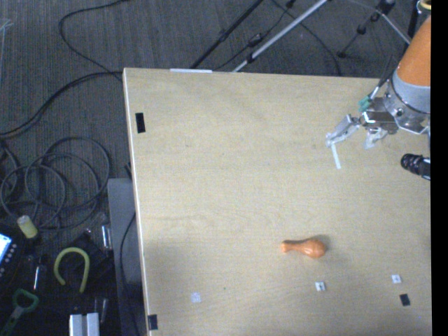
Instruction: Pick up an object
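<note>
One small orange pear-shaped toy (305,248) lies on the desk (224,187), well below the spread, empty pincer (353,137); it looks light and smooth, best gripped across its bulbous end.

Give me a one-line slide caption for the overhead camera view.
Arm's tool hovers at the right of a pale wooden bench, apart from a small orange object lying nearer the front.

arm (413,75) cut off at right edge, floor clutter (42,271) blurred
</note>
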`<state>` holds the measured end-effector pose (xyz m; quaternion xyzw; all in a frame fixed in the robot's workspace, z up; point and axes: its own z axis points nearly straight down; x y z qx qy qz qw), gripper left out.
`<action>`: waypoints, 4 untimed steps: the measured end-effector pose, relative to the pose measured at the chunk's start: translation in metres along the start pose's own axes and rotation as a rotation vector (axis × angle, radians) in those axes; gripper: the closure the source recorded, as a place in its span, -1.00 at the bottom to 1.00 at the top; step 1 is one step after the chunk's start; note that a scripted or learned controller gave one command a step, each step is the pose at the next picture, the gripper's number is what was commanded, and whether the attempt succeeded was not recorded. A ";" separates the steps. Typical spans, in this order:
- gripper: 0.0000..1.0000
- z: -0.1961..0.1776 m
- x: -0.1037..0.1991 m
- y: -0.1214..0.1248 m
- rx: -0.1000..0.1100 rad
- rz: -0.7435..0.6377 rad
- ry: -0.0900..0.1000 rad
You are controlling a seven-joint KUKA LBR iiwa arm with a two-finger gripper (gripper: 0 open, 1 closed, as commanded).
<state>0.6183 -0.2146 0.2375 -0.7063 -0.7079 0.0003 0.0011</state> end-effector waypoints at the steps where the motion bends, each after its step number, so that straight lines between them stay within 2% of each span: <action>1: -1.00 0.116 -0.008 0.041 0.000 -0.308 -0.004; 2: -1.00 0.153 0.029 0.051 -0.001 -0.567 -0.003; 3: 1.00 0.143 0.030 0.051 -0.003 -0.567 -0.004; 4: 1.00 0.055 0.068 0.051 -0.004 -0.453 -0.002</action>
